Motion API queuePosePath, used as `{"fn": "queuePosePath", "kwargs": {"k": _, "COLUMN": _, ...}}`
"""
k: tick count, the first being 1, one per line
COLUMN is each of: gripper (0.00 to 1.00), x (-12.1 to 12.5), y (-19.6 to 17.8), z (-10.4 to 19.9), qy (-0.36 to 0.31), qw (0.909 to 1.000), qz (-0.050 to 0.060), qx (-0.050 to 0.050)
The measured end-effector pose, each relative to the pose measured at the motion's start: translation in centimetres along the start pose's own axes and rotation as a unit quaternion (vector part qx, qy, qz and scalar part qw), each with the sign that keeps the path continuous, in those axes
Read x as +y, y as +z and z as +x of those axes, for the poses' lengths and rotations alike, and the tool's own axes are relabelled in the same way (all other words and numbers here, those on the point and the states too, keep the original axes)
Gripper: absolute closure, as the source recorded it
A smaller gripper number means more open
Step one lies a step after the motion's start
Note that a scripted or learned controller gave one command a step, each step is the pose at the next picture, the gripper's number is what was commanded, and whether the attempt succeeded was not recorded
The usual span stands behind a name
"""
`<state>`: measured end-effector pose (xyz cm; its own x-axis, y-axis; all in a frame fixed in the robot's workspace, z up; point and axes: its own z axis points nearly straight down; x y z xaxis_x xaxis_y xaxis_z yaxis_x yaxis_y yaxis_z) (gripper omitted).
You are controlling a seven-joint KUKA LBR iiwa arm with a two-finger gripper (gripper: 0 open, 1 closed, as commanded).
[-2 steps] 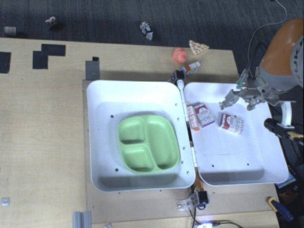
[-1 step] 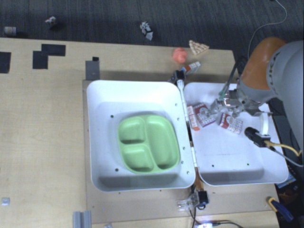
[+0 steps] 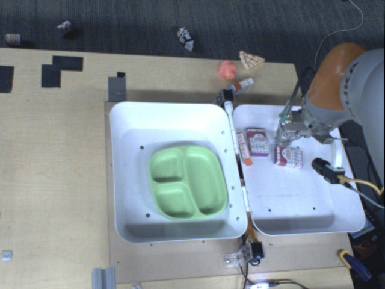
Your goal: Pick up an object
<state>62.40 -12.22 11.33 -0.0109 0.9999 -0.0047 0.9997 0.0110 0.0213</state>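
My claw hangs low in the right bin, just above a small red-and-white packet.

Whether my claw is wide or narrow I cannot tell from this slant; nothing shows between its tips. A second red-and-white packet lies near the bin's left wall, beside a thin orange strip. The left bin holds a green sectioned tray. On the bench behind the bins sit a pink ball and a toy pizza slice.
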Motion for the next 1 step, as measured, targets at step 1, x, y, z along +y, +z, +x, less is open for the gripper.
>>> {"fn": "queuePosePath", "kwargs": {"k": 1, "gripper": 0.00, "x": -0.02, "y": 0.02, "z": 0.01, "qy": 0.000, "qw": 1.0000, "qz": 0.000, "qx": 0.000}}
